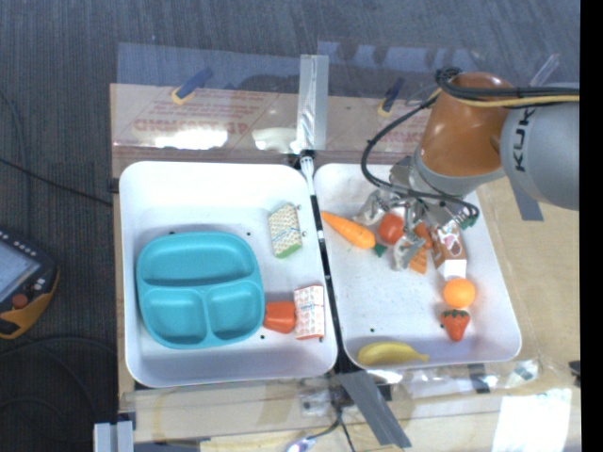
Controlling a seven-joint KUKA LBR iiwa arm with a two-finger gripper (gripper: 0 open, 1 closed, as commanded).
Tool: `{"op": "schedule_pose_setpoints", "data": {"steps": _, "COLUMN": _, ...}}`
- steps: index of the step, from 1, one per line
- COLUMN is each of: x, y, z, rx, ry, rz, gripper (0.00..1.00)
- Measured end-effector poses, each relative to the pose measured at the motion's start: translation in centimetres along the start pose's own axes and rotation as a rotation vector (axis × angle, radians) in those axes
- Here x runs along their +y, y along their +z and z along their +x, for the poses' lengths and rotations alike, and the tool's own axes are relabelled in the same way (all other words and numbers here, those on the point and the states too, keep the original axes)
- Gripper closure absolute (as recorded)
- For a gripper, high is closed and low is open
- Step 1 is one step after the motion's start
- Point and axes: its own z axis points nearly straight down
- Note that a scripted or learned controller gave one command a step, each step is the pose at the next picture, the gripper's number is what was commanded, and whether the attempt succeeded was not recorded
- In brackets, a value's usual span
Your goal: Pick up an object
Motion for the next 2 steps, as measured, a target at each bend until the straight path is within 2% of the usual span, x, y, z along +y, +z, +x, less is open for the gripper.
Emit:
{"op": "schedule_pose_setpoints", "data": {"steps": 1, "x": 3.9, "y": -0.1, "z": 3.0, "rx": 0.000, "ry": -0.015, "rz": -0.002, "gripper": 0.00}}
{"op": "schedule_pose_setpoints", "data": {"steps": 2, "x": 3.8, "y": -1.3, "z": 2.8, "rx": -0.007, "ry": -0.013, "rz": 0.000, "gripper": 1.00}}
